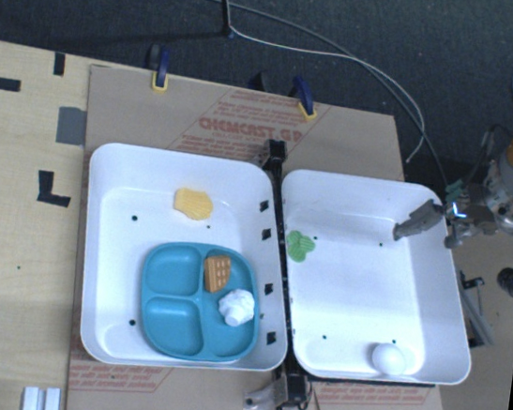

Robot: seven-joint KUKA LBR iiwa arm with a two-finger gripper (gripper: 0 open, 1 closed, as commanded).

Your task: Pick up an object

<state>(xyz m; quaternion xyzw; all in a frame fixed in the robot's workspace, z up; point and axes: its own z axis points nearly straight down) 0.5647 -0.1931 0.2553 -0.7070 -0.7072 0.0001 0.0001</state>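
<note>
In the left bin (pixel 102 225) lay a yellow lump (pixel 193 204), and below it a blue divided plate (pixel 169 324) carrying a waffle-like piece (pixel 216 273) and a white wad (pixel 236 307). In the right bin (pixel 367 291) a small, leafy green object (pixel 300 246) sat against the left wall; a white ball (pixel 388 358) rested near the front. My gripper (pixel 422 219) hovered over the right bin's back right, so the green object lay leftward and slightly forward. Whether the gripper was open, I cannot tell.

The grey two-finger end effector (pixel 422 219) enters from three o'clock, one dark finger (pixel 413 221) angled toward eight o'clock.
</note>
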